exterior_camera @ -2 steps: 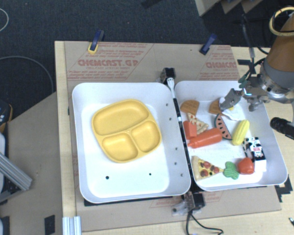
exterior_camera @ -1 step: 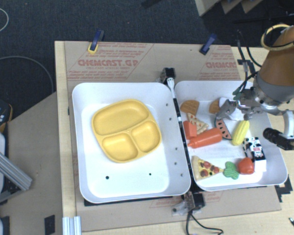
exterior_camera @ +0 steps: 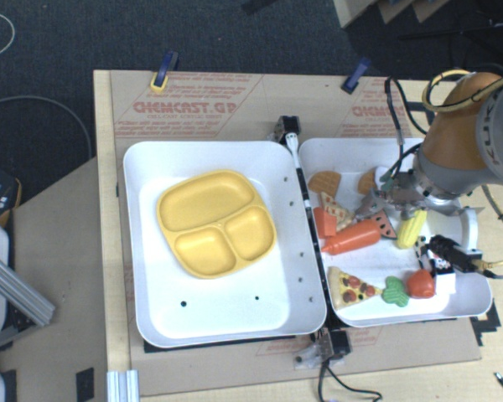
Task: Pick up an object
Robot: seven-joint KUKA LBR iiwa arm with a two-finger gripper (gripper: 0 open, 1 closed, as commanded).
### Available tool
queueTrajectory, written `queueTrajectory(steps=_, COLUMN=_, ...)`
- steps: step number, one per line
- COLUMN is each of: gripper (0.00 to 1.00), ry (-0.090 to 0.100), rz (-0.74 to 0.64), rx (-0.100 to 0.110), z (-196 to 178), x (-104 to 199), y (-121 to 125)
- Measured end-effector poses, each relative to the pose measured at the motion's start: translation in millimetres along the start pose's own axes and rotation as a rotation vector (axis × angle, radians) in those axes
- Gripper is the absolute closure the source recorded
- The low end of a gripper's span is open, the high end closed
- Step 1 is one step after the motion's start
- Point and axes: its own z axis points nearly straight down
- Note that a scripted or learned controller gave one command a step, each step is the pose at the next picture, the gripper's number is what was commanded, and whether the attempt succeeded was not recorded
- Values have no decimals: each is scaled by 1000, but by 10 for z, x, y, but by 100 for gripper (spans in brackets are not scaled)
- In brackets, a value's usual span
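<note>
A pizza slice [exterior_camera: 351, 288] lies at the right bin's [exterior_camera: 478, 301] front edge, beside broccoli [exterior_camera: 394, 291] and a tomato [exterior_camera: 421, 284]. The hand [exterior_camera: 384, 201] hangs above the carrot [exterior_camera: 350, 238]; its grip I cannot tell.

my gripper [exterior_camera: 391, 198] is down in the right bin [exterior_camera: 345, 153], just over the toy carrot [exterior_camera: 350, 239], corn [exterior_camera: 410, 227] beside it. yellow divided plate [exterior_camera: 215, 223] sits in the left bin [exterior_camera: 155, 167].

Two white bins [exterior_camera: 142, 249], one yellow divided plate [exterior_camera: 215, 223], one pizza slice [exterior_camera: 352, 288], one carrot [exterior_camera: 350, 239].
</note>
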Motion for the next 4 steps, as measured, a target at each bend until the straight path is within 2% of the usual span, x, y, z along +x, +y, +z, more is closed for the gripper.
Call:
queueTrajectory(steps=1, gripper=0, ry=-1, rz=0, rx=-4, z=98, x=1, y=0)
queueTrajectory(steps=2, gripper=100, ry=-2, rz=1, rx=-7, z=-14, x=-1, y=6)
queueTrajectory(steps=4, gripper=100, ry=-4, rz=0, rx=-13, z=-901, x=41, y=-19)
